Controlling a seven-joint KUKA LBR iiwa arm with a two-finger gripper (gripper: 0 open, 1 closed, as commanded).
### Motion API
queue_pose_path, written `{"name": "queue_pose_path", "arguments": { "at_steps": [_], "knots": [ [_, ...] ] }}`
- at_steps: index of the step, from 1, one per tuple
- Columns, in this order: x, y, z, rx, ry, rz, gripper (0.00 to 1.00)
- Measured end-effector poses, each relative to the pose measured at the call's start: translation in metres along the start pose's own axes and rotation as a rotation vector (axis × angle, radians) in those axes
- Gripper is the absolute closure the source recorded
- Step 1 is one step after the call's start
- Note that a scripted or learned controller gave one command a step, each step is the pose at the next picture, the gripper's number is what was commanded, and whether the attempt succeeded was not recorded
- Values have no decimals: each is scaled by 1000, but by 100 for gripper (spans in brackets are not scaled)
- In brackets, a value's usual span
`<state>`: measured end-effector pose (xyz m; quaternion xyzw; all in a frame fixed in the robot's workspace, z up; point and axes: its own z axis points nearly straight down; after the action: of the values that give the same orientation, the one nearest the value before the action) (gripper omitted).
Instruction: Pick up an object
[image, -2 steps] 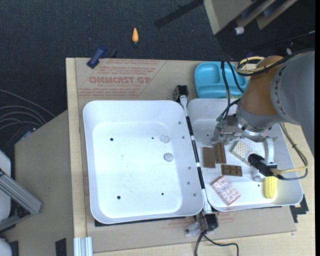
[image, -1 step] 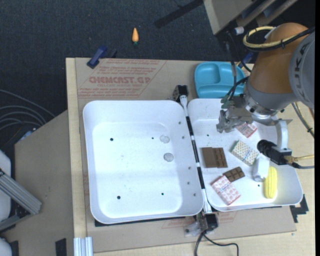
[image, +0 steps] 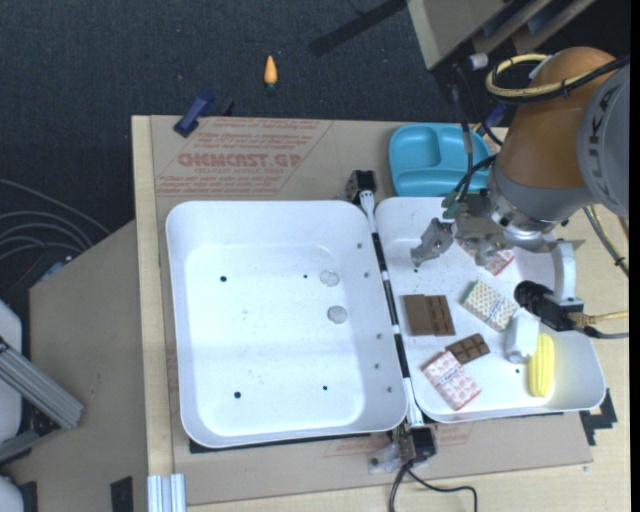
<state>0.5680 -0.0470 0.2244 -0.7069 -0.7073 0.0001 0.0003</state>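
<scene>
The right bin (image: 400, 225) holds several small things. A brown flat block (image: 428, 314) lies near its left wall, with a smaller dark brown bar (image: 467, 349) and a red-and-white patterned packet (image: 450, 379) in front of it. A white dotted packet (image: 490, 303) lies mid-bin and a yellow oblong piece (image: 541, 365) at the right front. Over the bin's back part hangs my gripper (image: 447, 238), just left of a red-and-white packet (image: 498, 263) that the wrist partly covers. Nothing shows in its grasp.
The left bin (image: 200, 300) carries two small round discs (image: 333, 296). A blue tray (image: 430, 160) sits behind the right bin. A white curved piece (image: 516, 341) lies beside the yellow one. Black cabling (image: 545, 300) runs off the wrist over the bin's right side.
</scene>
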Motion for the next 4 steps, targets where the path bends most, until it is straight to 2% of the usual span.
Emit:
{"name": "queue_pose_path", "arguments": {
  "at_steps": [1, 2, 3, 4],
  "knots": [
    [-64, 28, 119, 2, 0, 2, 0],
    [-52, -19, 134, -16, -4, 0, 0],
    [-53, -18, 124, -18, -6, 1, 100],
    [-2, 29, 39, -2, 1, 0, 100]
  ]
}}
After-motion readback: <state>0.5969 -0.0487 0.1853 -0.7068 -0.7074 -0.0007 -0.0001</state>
